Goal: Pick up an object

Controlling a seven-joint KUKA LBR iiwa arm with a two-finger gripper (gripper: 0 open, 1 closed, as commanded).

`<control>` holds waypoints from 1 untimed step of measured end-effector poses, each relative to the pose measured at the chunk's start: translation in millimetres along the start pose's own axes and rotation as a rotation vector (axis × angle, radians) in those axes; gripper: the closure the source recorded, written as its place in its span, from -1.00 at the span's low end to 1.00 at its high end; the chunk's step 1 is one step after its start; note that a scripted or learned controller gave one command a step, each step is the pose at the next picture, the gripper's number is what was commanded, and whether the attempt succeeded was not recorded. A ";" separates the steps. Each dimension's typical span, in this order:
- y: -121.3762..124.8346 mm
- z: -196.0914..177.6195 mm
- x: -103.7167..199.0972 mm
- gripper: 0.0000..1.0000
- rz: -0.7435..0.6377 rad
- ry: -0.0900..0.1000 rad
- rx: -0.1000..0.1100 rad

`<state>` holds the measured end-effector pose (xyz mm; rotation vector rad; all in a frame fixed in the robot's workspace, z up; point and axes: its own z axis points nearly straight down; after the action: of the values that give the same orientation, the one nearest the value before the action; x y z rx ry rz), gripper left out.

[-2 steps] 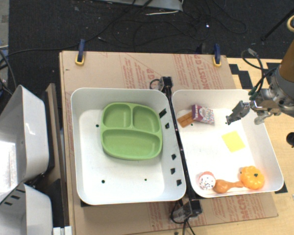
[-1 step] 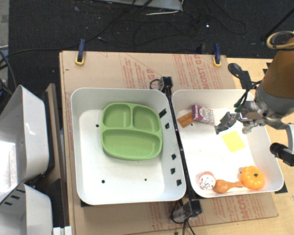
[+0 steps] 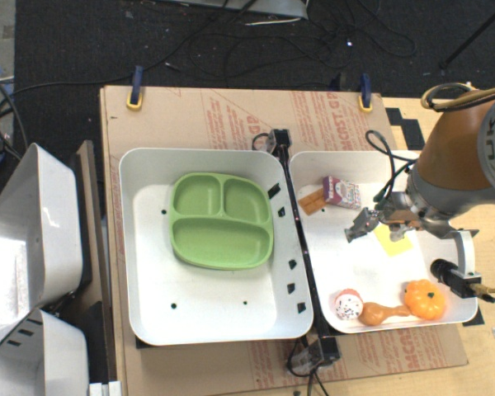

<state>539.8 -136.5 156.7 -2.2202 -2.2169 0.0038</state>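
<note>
The gripper [image 3: 361,225] hovered over the right bin [image 3: 346,295], couldn't tell its state. Nearby sat a small purple carton [image 3: 342,192], label too blurry to read.

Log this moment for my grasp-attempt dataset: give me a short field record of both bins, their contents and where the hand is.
left bin: holds a green three-compartment plastic plate
right bin: holds a purple and white small carton, brown flat block, yellow flat piece, orange toy pumpkin, orange gourd-shaped toy, white speckled ball
hand: over the right bin, just left of the yellow piece
hand contents: nothing visible between its fingers
</note>
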 end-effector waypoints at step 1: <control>-9.2 58.2 -3.7 -1.00 0.001 0.000 0.001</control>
<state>530.3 -140.2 98.5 -2.2208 -2.2153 0.0048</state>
